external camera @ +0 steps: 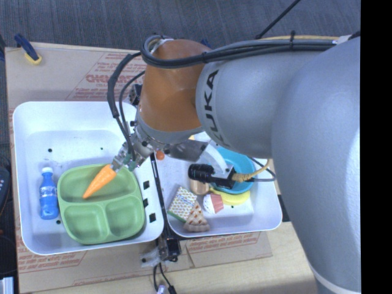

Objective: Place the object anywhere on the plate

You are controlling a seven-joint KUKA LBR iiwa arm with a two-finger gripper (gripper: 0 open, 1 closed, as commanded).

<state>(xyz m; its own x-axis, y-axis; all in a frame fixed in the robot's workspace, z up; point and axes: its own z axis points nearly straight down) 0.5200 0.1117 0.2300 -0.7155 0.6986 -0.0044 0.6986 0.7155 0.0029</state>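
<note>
Reaching in from the right, the grey arm with its orange band brings the tool [125, 158] down over the left bin [73, 133], just above the upper right corner of the green plate [98, 222]. An orange carrot [99, 181] begins right at the tool's tip and runs away from it, down and to the left, its thick end nearest the tool and its point farthest off. It lies slantwise over the plate's one large compartment; the two smaller compartments sit farther below the tool. The tip meets the carrot's thick end, but at this angle it cannot be told whether the tool is apart or clamped on the carrot, nor whether the carrot rests fully on the plate.

Well to the left of the tool, past the plate's far edge, a blue bottle [48, 192] lies on the bin floor beside the plate. Below and to the right of the tool, across the wall between the bins, the right bin [266, 201] holds a checked packet [182, 202], a brown triangular wedge [196, 218], a white block [236, 211] and a blue bowl [244, 165] partly under the arm. Far up and left of the tool, a blue and yellow clamp [27, 49] sits at the corner of the cardboard-covered worktop [92, 72].
</note>
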